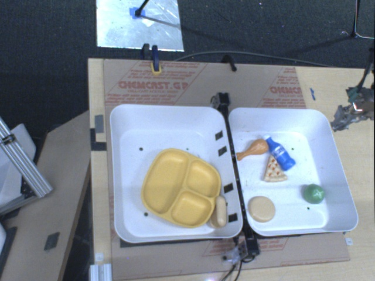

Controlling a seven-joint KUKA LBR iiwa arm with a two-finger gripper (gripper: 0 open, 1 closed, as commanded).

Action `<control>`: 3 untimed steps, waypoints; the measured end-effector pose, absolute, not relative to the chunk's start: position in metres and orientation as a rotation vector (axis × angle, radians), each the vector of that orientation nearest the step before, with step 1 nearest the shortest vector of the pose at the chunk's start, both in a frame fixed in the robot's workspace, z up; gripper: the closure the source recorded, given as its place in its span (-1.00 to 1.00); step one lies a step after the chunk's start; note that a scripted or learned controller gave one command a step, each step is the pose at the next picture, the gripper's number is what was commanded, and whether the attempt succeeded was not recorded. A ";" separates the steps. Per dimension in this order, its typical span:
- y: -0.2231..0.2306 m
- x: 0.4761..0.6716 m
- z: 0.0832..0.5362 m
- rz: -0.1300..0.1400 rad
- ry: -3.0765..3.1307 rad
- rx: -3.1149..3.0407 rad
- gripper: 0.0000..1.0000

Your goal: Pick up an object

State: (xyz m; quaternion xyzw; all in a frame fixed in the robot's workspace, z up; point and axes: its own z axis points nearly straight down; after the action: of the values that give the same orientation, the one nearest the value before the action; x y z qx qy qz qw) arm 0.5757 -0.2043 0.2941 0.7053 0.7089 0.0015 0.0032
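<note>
Even, diffuse overhead light, soft faint shadows inside the white bins (176, 119), bright glare on the foil sheet (139, 16) beyond them, slight overall softness.

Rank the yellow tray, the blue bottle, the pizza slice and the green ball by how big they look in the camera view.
1. yellow tray, by far the largest
2. blue bottle and pizza slice, too alike to rank
3. green ball, looks slightly smaller, though it's close
</note>
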 end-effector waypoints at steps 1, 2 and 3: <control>-0.157 0.568 0.295 0.004 2.231 2.211 1.00; -0.116 0.558 0.287 0.003 2.231 2.212 1.00; -0.055 0.544 0.276 0.003 2.234 2.211 1.00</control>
State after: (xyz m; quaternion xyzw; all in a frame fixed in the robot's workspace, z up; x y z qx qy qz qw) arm 0.5439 -0.0554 0.2761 0.7035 0.7107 0.0011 -0.0006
